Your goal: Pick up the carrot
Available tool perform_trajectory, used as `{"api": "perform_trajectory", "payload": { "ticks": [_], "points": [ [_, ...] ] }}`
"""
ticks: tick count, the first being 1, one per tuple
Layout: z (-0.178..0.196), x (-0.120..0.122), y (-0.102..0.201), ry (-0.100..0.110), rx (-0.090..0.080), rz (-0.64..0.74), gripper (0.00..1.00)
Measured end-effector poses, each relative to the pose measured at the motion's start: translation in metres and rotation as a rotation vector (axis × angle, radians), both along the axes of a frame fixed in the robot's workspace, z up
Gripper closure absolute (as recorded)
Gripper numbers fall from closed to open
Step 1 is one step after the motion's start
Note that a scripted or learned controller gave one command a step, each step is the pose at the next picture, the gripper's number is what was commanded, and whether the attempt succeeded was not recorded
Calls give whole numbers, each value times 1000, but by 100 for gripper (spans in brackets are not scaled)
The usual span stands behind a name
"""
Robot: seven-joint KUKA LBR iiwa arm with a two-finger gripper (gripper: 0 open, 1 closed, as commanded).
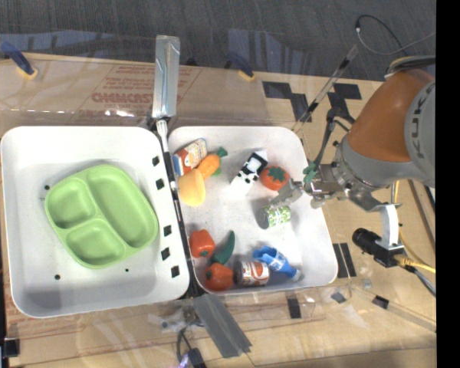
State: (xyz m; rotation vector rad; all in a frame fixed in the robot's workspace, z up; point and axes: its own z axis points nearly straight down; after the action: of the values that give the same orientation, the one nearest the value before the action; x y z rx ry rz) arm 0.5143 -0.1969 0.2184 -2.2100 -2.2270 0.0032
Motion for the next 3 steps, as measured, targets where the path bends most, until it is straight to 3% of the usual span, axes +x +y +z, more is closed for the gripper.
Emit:
{"api": "perform_trajectory", "payload": {
  "ticks": [1,2,3],
  "points": [
    [-7,-3,15,3,0,-385,0],
    [16,-38,9,2,0,-314,0],
    [5,-28,32,1,-3,-816,0]
  ]
}}
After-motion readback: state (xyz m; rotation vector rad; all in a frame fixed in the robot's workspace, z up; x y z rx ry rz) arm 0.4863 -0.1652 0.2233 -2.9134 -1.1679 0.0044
